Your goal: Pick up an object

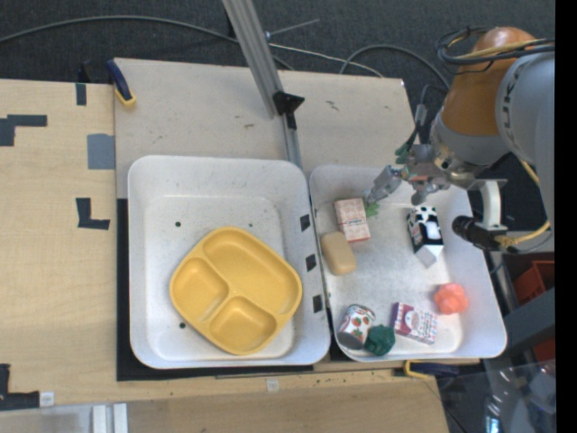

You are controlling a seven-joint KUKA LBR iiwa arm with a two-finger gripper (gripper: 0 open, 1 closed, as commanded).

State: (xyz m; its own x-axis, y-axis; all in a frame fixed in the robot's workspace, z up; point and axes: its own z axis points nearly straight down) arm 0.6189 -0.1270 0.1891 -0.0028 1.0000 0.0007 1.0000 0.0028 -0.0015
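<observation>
Left bin (144, 242) holds a yellow tray (236, 289); hand (401, 183) released over right bin (482, 332)

The pale wooden bench (207, 124) bears two shallow white bins side by side: the left bin (144, 242) and the right bin (478, 323). A blue-and-yellow clamp (121, 83) sits at its far-left corner.
</observation>
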